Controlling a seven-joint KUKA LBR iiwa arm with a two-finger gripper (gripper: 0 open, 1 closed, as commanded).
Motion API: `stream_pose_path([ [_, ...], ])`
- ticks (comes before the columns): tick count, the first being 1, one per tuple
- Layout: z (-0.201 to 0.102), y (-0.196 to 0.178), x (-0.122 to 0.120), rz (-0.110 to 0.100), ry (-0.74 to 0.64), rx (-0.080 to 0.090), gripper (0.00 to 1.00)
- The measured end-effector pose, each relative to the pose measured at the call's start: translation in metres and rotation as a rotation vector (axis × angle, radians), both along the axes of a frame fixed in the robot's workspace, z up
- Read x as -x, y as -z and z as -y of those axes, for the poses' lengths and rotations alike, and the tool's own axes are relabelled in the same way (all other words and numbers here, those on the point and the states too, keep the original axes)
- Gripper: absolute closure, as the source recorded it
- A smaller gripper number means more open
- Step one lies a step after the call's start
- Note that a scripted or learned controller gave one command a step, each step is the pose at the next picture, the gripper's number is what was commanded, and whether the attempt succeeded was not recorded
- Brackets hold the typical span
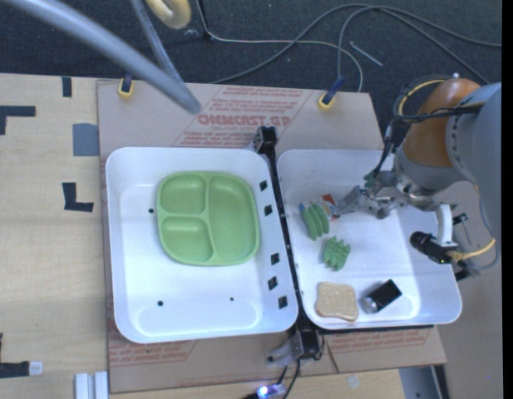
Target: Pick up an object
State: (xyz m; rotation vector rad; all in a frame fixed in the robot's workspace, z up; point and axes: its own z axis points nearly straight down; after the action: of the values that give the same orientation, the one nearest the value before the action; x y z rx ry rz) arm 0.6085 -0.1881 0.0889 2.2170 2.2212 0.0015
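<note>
The robot's gripper [337, 209] is low in the right white bin [422, 310], beside a green ridged toy [315, 219].

The green ridged toy lies near the left wall of the right bin, and its long side runs from the top left down to the bottom right. The gripper's thin metal fingers [346, 204] point left at it, with the tips just beside its upper right end. I cannot tell if the fingers are apart or together. A small red thing [328, 199] sits right by the tips. Lower down are a green leafy toy [335, 252], a tan slice of toy bread [336, 301] and a small black block [383, 295]. The left white bin [123, 248] holds a light green plate with three sections [209, 218].
</note>
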Motion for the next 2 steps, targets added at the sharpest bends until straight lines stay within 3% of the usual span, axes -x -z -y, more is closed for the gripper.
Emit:
stream_pose_path([
  [1, -0.004, -0.014, -0.004, 0.009, -0.002, -0.006, 1.0],
  [2, 0.001, -0.077, -0.007, 0.002, 0.001, 0.0, 1.0],
])
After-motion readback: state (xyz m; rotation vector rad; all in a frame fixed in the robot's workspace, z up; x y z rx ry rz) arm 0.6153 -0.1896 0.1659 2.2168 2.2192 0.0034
